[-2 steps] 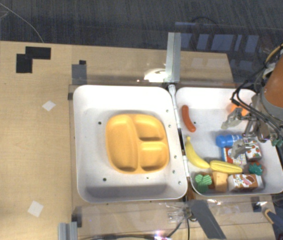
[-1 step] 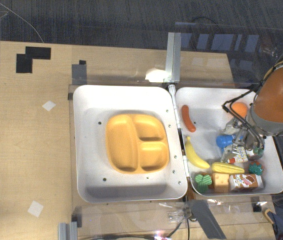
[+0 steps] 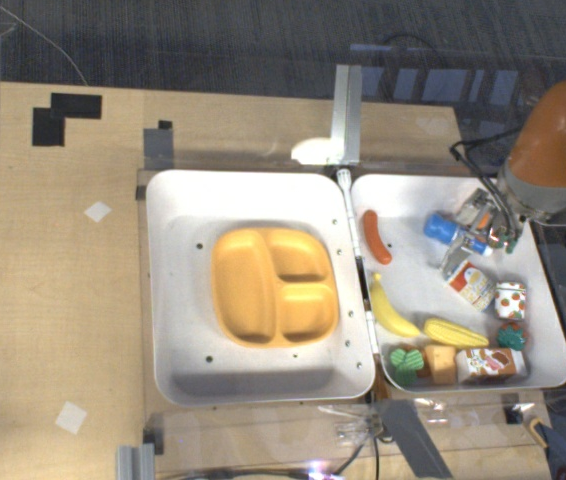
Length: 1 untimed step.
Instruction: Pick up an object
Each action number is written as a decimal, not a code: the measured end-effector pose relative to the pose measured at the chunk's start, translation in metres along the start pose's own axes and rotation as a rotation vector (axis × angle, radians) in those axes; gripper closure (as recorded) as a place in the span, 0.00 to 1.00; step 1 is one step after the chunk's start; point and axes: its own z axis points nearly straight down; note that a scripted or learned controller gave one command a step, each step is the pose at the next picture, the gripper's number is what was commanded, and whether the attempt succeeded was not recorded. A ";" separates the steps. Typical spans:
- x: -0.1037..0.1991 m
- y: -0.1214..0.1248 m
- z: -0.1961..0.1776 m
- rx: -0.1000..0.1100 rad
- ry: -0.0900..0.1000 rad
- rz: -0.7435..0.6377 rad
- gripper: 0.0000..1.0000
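- One blue object, small, glossy and cylinder-like, lies in the upper part of the right bin, touching or just beside the tool on its left side; it looks the likeliest pick.
- The tool hangs low over the bin with the arm reaching in from the right; whether its fingers are spread or pressed together, I cannot tell, nor whether the blue object sits between them.
- Just below the tool lies a small printed carton, tilted, with a red-and-white spotted piece beside it.
- A red sausage lies well to the left, long axis running up and down the bin.
- A yellow banana and a corn cob lie lower, smooth plastic, near green broccoli and another carton.
- The left bin holds a yellow divided tray, on the wooden surface.
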 end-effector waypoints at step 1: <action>-0.029 0.002 0.000 0.003 0.015 0.276 0.00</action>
